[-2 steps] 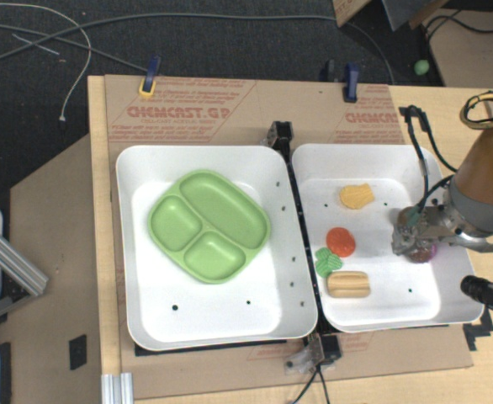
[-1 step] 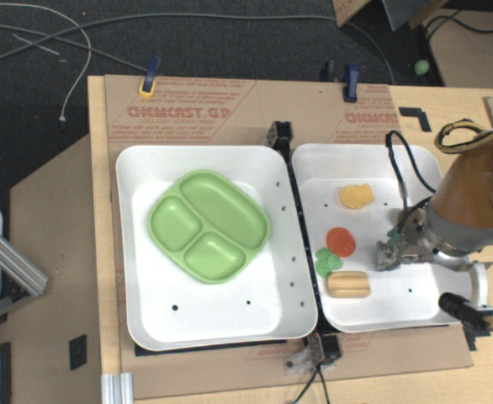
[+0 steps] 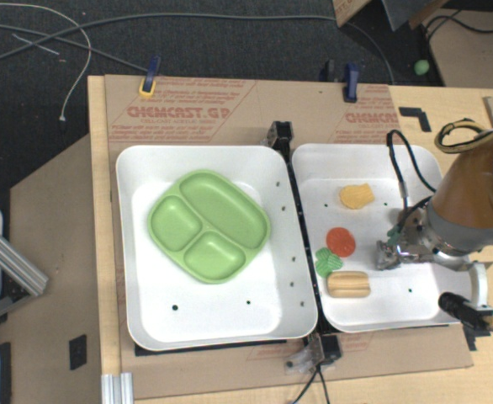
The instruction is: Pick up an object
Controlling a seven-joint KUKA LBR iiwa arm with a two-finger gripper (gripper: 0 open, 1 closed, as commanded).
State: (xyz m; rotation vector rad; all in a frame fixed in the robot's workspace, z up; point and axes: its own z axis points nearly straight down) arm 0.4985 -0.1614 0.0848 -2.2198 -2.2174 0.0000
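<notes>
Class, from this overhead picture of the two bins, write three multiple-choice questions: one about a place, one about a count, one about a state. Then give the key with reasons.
1. Where does the green divided plate lie?
A. left bin
B. right bin
C. on the cardboard

2. How many small food items lie in the right bin?
A. two
B. four
C. six

3. How does the divided plate lie?
A. upside down
B. standing on edge
C. flat, hollows up

Key:
1 A, it sits within the left bin.
2 B: yellow piece, red piece, green piece, tan roll.
3 C, its three compartments face the camera.
</notes>
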